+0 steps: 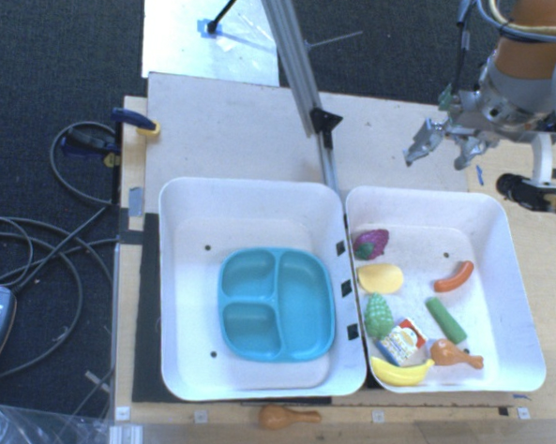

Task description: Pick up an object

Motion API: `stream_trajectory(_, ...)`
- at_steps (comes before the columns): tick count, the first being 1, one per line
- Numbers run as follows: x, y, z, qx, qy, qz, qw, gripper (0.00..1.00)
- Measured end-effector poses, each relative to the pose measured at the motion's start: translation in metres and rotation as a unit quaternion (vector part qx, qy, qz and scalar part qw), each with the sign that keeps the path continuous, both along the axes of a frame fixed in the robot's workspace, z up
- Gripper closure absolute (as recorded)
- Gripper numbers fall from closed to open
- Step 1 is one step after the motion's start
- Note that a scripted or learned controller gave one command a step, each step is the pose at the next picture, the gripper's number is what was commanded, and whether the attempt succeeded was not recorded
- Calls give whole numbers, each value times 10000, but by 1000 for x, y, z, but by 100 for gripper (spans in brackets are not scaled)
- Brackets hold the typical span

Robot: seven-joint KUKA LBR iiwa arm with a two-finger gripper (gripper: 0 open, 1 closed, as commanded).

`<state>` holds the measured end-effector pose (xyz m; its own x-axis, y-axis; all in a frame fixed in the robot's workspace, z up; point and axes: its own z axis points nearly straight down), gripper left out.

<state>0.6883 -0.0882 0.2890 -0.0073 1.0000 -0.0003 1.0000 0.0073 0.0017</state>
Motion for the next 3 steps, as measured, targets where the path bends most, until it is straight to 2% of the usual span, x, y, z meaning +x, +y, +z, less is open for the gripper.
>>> stream_trajectory(1, 0, 0, 0, -3, 1, 3, 10000, 0)
stream_trajectory(3, -5, -6, -123, 0, 31, -36, 10000, 0)
